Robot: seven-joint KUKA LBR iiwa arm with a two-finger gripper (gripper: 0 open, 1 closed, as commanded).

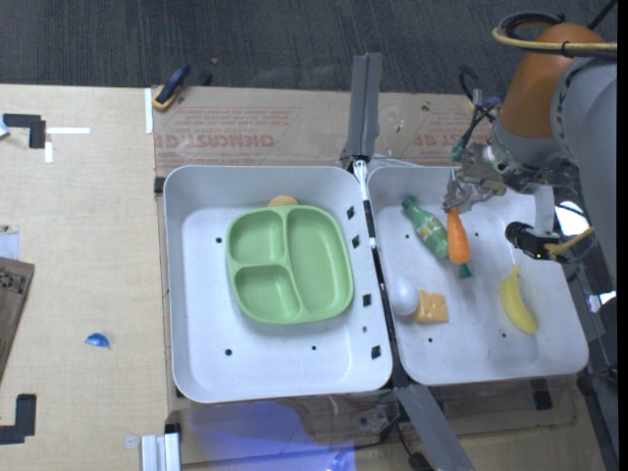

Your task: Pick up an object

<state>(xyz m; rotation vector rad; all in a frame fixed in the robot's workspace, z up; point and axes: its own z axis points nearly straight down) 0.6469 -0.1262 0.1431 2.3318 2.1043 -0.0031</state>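
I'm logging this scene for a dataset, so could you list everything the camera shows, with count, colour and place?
bins: 2, white, side by side on the bench
divided plate: 1, green, three compartments, in the left bin
small object: 1, yellow-orange, just behind the plate, mostly hidden
toy carrot: 1, orange, right bin, below the gripper
bottle: 1, green, right bin, left of the carrot
banana: 1, yellow, right bin, right side
white ball: 1, right bin, left edge
cheese-like wedge: 1, yellow-orange, beside the ball
gripper: 1, grey, over the right bin's back part
arm: 1, grey with orange band, at right
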